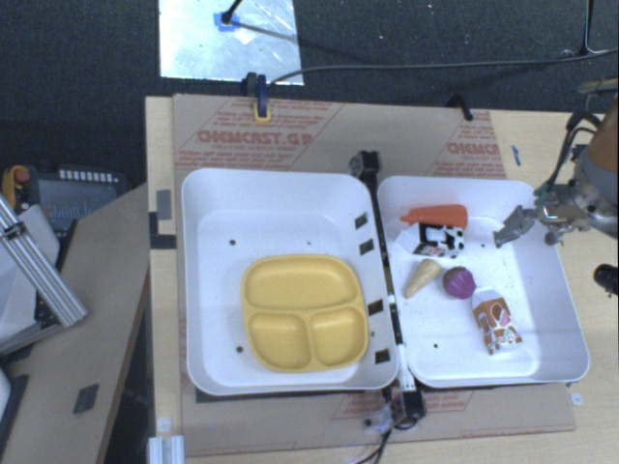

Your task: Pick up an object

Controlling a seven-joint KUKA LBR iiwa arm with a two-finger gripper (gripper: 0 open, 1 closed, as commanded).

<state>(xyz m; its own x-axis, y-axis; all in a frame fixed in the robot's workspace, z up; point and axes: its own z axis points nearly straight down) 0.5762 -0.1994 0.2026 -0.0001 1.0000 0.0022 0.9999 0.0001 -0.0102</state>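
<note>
The right bin (542, 356) holds an orange carrot (435, 215), a black-and-white toy (441, 239), a beige cone (421, 277), a purple ball-like piece (458, 281) and a small brown-and-white carton (495, 323). My gripper (530, 230) hangs over the upper right part of this bin, to the right of the carrot and the toy. It is open, its fingers (511, 226) spread apart with nothing between them. The carton lies below and to the left of it.
The left bin (208, 259) holds a yellow divided plate (304, 311). A black divider with clips (379, 259) runs between the two bins. A cable (406, 64) crosses the dark floor behind the bench.
</note>
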